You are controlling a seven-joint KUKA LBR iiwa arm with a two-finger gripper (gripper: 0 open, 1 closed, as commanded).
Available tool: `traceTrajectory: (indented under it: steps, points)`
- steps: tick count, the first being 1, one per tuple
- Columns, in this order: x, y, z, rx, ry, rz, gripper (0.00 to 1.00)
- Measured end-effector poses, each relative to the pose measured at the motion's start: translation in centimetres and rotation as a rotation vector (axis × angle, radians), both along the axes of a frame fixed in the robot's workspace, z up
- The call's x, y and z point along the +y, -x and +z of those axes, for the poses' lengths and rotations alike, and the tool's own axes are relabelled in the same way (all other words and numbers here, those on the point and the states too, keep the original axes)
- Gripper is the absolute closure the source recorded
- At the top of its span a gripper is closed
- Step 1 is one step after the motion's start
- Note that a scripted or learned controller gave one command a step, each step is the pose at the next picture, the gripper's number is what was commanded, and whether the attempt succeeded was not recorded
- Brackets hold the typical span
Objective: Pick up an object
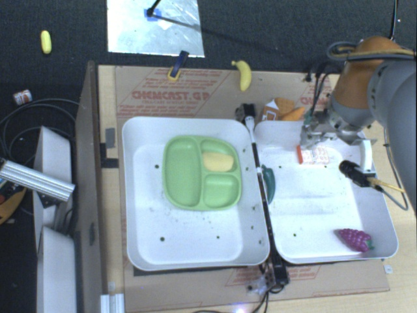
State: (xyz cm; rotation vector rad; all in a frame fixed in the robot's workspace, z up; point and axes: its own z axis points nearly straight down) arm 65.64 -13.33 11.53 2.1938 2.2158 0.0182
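Gripper (pixel 317 137) hangs over a red-and-white packet (pixel 314 155) in the right bin (pixel 326 240); we cannot tell how its grasp stands.

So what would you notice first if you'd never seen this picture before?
Probably the bright green divided plate in the middle of the left bin, with a pale yellow thing in its upper right section. Then the big grey and orange robot arm coming in from the right over the right bin, and the purple grapes near that bin's front corner.
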Motion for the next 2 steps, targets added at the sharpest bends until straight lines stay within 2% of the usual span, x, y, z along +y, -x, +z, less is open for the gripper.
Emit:
traceTrajectory:
  steps: [1, 2]
  points:
    - [6.13, 2.49, 11.06, 0.011, -0.009, 0.001, 1.00]
    - [5.74, 2.72, 10.32, 0.022, -0.008, -0.006, 0.00]
